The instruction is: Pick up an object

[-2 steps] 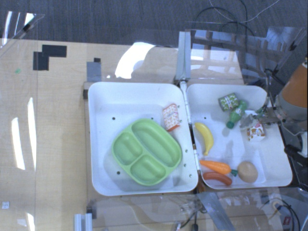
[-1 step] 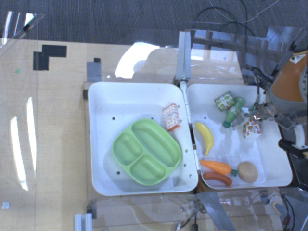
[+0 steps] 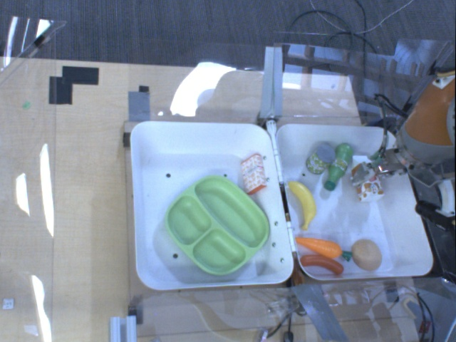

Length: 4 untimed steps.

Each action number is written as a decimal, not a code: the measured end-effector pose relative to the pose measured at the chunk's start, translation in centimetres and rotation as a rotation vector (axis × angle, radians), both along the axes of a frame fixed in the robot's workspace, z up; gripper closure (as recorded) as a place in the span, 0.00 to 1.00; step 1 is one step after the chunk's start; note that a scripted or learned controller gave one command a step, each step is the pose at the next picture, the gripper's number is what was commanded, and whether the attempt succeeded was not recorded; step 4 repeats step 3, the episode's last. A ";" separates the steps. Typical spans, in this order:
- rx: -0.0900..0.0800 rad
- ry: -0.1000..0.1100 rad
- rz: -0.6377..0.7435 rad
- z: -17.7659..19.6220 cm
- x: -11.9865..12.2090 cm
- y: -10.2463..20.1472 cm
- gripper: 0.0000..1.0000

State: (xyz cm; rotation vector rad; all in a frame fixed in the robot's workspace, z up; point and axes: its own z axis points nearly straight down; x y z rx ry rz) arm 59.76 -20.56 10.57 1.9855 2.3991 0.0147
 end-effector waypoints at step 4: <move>0.008 0.018 0.012 -1.8 0.4 0.1 0.00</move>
